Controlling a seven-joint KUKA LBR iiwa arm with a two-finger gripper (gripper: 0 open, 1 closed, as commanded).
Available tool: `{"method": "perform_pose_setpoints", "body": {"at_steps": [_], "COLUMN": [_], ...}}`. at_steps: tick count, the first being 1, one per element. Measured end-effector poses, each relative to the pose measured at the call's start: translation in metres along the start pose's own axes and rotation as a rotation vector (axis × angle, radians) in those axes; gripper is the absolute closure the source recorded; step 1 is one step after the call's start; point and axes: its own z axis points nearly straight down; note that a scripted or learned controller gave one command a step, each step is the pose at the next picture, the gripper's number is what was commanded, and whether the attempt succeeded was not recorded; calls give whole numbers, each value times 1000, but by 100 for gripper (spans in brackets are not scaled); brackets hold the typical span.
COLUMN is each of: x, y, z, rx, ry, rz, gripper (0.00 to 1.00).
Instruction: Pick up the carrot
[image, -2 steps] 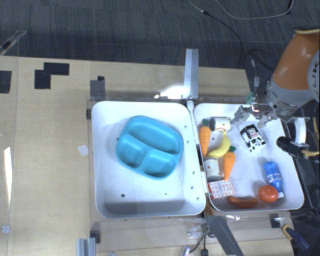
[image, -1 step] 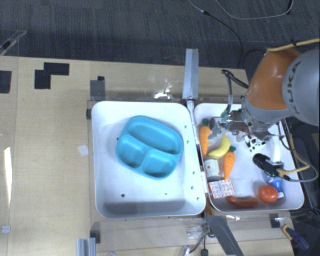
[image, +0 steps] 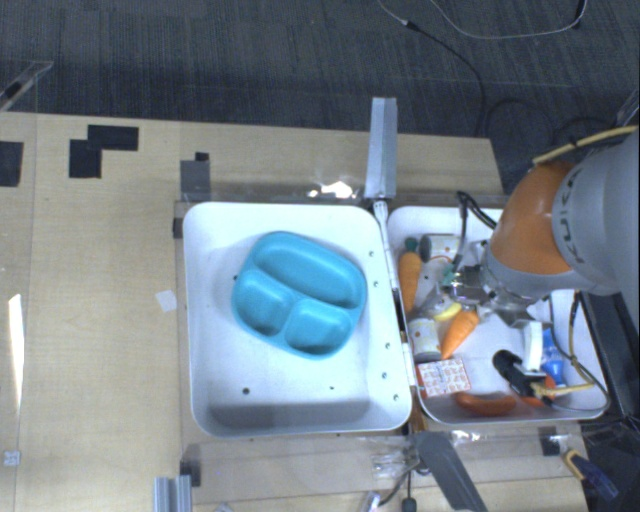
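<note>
While the arm (image: 560, 225) was reached in from the right, the gripper (image: 462, 290) was set low over the right bin (image: 590, 405), near its middle. A carrot (image: 459, 331) was seen just under the gripper, with its thick end up at the metal and its tip pointed to the near left. Whether the carrot was held could not be told, because the grabbing end was hidden by the wrist, so how wide it stood could not be told either.

Trouble could be guessed from how crowded the bin was. A second orange piece (image: 410, 278) was laid by the left wall of the bin, and it could be grabbed by mistake. A small jar (image: 424, 337) was touching the carrot's left side, so it could be bumped or pinched along with it. A red checked card (image: 443, 377) was lying just near of the tip. If only the carrot's end was caught, it could be dropped when lifted.

The blue tray (image: 298, 292) was left in the left bin (image: 215, 400).
</note>
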Motion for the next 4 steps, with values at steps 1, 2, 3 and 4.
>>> {"method": "perform_pose_setpoints", "body": {"at_steps": [1,2,3,4], "x": [28,-1,19,18], "y": [62,13,-11,-4], "z": [-96,-4,-96,-95], "rx": [6,6,6,7], "ry": [0,0,-1,1], "rz": [-21,-46,90,-316], "gripper": [0,0,0,0]}}
